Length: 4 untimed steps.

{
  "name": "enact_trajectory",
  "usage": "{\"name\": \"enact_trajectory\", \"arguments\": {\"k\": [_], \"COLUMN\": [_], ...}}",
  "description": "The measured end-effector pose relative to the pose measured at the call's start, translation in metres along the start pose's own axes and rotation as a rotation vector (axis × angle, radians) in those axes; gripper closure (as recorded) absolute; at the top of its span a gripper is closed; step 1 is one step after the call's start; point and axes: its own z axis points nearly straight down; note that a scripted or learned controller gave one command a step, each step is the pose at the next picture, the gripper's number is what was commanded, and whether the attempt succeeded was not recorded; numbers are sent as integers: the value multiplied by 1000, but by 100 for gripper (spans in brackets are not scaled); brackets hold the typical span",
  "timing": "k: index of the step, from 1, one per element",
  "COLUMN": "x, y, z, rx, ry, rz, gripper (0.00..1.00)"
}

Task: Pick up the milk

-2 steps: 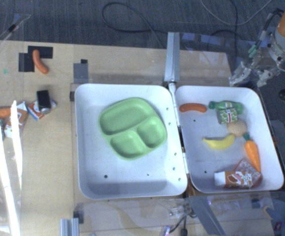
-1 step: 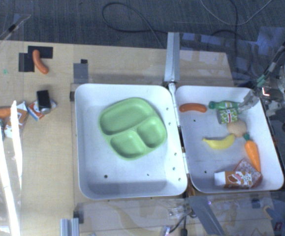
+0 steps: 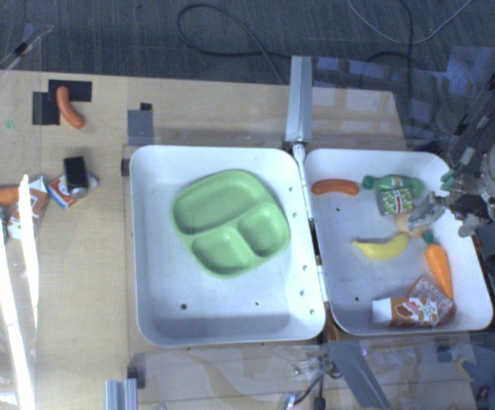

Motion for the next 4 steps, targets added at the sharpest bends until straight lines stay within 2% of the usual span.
{"name": "enact_trajectory", "arguments": {"k": [1,2,3,4], "x": [40,10,12,58], "y": [-41,-33,-29,-38], "z": [75,142,130,139], "rx": [5,-6,-16,-15], "ry": [1,1,-1,-5], "rz": [-91,-380,-383,-195], "gripper": [0,0,100,100]}}
